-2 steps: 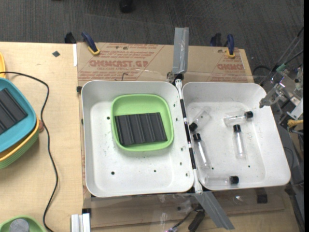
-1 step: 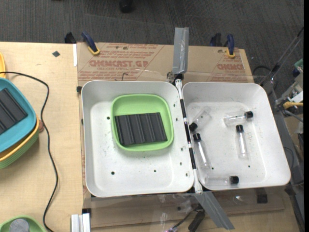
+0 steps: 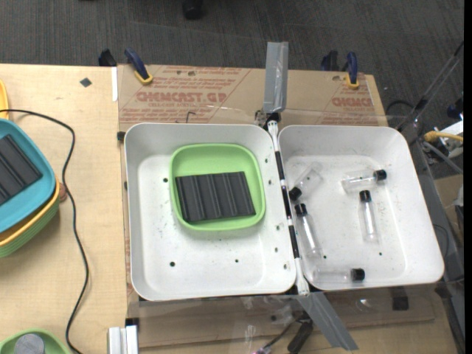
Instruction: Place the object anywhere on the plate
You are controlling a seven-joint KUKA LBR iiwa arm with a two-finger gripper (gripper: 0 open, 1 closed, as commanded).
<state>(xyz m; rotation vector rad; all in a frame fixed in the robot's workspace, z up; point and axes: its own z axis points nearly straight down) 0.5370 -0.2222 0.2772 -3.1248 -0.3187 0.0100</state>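
A green square plate sits in the left white bin, toward its back. A dark grey ribbed rectangular object lies flat on the plate and covers most of its floor. The right white bin holds several clear tubes with black caps. One tube and another lie near the divider. Two more lie toward the back right, and a further one rests by the front wall.
At the left edge, a teal dish holding a dark insert is stacked on a yellow-green one. A black cable runs down the wooden bench. Cardboard held by clamps lies behind the bins. A grey tape strip stands above the divider.
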